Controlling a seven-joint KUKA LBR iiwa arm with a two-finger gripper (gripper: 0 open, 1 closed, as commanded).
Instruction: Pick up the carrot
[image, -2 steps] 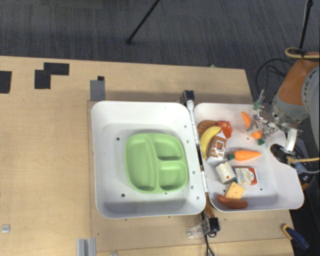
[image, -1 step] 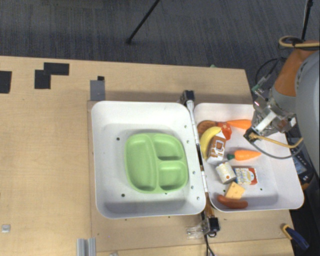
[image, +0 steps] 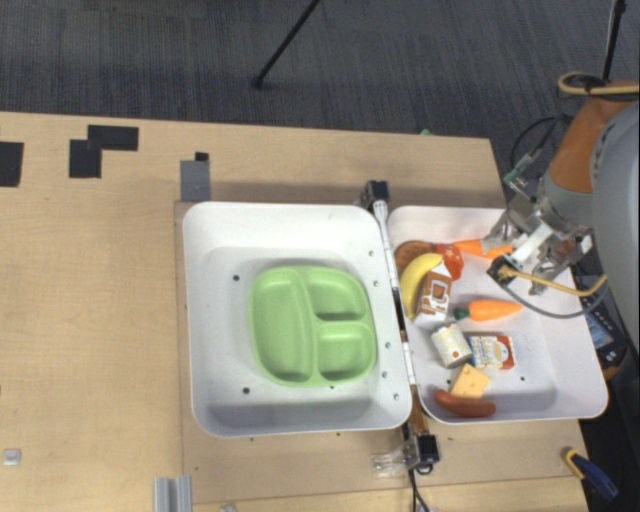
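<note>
From above, the carrot (image: 494, 310) lies flat in the right bin (image: 570, 385), tip pointing right, just right of the banana (image: 418, 276) and above a small carton (image: 492, 351). The jaws (image: 520, 260) hover up-right of it; I cannot tell their opening. A good grasp would probably centre over its thick middle, closing across its width, clear of the carton.

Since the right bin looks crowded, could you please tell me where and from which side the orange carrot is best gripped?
Grip the orange carrot around its thick middle, coming straight down from above. It lies flat, pointing across the white right bin, with bare floor on its long sides, while its green stub end sits close to the small packets. The end effector hovers just beyond it.
</note>
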